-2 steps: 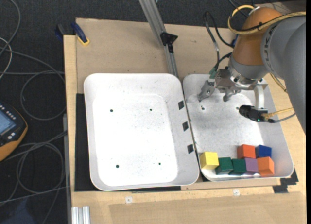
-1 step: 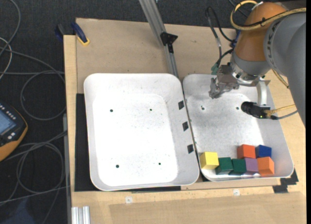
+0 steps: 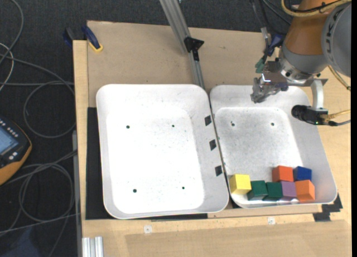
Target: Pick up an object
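Coloured blocks [image 3: 276, 183] clustered at right bin's [image 3: 245, 133] five o'clock corner; claw [image 3: 259, 91], state indeterminable, at twelve o'clock; wall collision risked.

Bench [image 3: 139, 49] bears two white bins [image 3: 150, 150].

Bright, even overhead light; white bins [image 3: 150, 150] near blown out, faint soft shadows along rims. Slightly soft focus, mild grain throughout.
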You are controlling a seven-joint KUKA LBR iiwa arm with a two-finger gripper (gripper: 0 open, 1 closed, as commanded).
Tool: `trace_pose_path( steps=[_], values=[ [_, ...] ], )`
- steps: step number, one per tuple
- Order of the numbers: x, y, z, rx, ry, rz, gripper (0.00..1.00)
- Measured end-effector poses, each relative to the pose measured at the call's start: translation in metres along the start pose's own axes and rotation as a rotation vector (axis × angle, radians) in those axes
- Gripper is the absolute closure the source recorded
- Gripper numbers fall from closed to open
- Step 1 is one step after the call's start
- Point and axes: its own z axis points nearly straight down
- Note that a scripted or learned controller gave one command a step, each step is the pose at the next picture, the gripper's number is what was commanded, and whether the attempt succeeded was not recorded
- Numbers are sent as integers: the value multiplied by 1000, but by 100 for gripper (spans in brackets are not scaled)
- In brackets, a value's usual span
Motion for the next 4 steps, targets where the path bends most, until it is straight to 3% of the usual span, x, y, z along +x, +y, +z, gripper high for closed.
trace_pose_path(
  steps=[1,4],
  values=[
    [0,2,-39,0,0,-2,100],
    [147,-54,-39,10,4,-7,100]
  ],
)
